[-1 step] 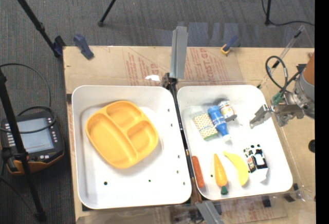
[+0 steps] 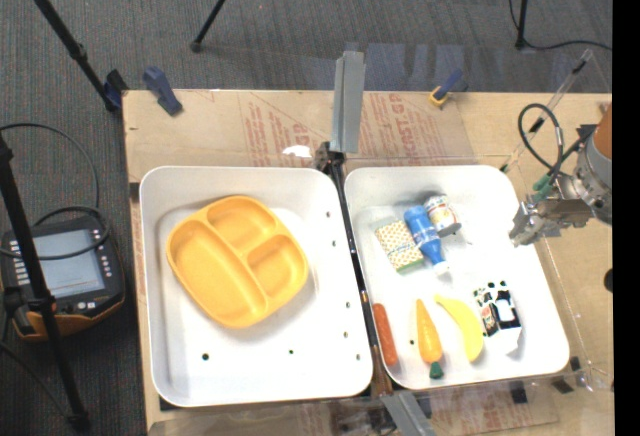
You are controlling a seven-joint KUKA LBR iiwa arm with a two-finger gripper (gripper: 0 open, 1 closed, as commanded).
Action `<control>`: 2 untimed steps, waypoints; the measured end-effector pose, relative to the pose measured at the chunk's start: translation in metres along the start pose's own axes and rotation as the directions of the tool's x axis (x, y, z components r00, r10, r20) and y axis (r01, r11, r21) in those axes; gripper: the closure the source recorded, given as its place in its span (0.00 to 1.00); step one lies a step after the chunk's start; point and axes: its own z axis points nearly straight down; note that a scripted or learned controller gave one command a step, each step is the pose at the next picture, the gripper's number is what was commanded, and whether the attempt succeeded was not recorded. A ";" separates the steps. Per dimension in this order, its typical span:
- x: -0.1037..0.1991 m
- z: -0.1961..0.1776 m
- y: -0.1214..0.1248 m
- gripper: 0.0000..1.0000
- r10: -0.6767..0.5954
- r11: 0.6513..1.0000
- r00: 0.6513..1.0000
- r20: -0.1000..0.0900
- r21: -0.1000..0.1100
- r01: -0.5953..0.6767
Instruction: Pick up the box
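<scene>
Two bins before me; the box (image 2: 497, 309), a small black-and-white printed carton, lies near the right bin's (image 2: 470, 179) lower right corner. My jaws (image 2: 528, 222) hang above that bin's right rim, well apart from it; I cannot tell their spread. Beside the box lies a smooth curved banana (image 2: 462, 324).

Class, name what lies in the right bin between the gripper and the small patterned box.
In the camera view, a blue bottle lies between the gripper and the patterned box, with a can at the bottle's far side.
</scene>
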 end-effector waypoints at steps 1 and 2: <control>0.041 -0.126 -0.039 1.00 -0.011 1.000 1.000 0.003 -0.003 0.011; 0.078 -0.081 -0.056 1.00 0.030 1.000 1.000 0.002 0.000 -0.030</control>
